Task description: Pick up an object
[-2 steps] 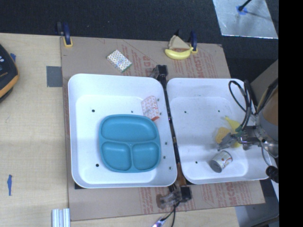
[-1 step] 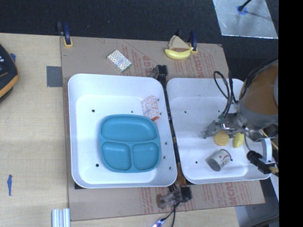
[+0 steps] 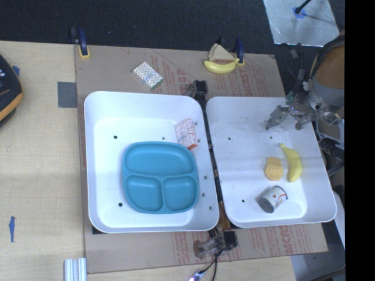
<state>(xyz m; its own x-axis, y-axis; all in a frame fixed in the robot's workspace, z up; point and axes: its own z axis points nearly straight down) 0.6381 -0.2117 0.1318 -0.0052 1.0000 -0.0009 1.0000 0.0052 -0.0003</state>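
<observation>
Hovering over the far right corner of the right bin (image 3: 234,107), the gripper (image 3: 291,117) has its fingers spread wide with nothing between them. Nearer than the gripper in that same bin, a banana (image 3: 293,163) lies lengthwise just beside a small yellow block (image 3: 273,168), which sits on its left. Nearer again, close to the bin's front wall, a grey cup (image 3: 272,199) rests on its side. Left of the right bin, the left bin (image 3: 94,157) holds a blue divided tray (image 3: 159,176) and a small red-and-white packet (image 3: 186,133) just beyond the tray's far right corner. Beyond the right bin's far wall, another banana (image 3: 220,65) lies on the cardboard.
</observation>
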